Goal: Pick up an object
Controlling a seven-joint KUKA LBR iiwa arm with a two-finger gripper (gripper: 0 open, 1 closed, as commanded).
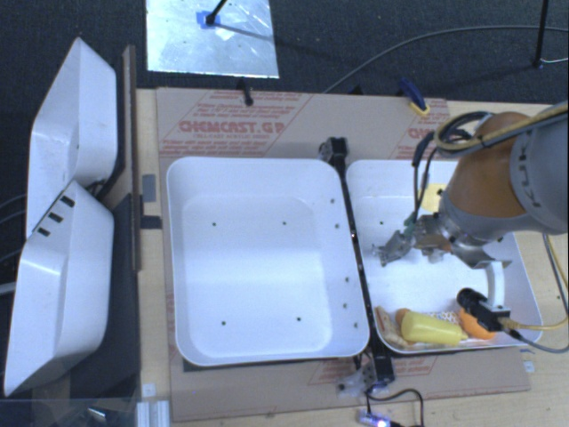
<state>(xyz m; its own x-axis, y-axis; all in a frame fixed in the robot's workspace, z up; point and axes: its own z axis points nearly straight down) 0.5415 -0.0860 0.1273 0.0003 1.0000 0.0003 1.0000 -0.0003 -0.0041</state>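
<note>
Claw (388, 251) is parked low over the bare floor of the right bin (384, 194), pointed toward the black divider (354, 238) between the two bins. Whether it's open or closed can't be told from this angle tbh. The pickable stuff is bunched along the near edge of that same bin: a yellow object (431, 329), an orange piece (481, 330) just beside it, and a tan bit (386, 320) on its other side. All of it is kept well apart from the claw.

One fixed camera above the bench (267, 118), at a slant down over both white bins (258, 265)
</note>
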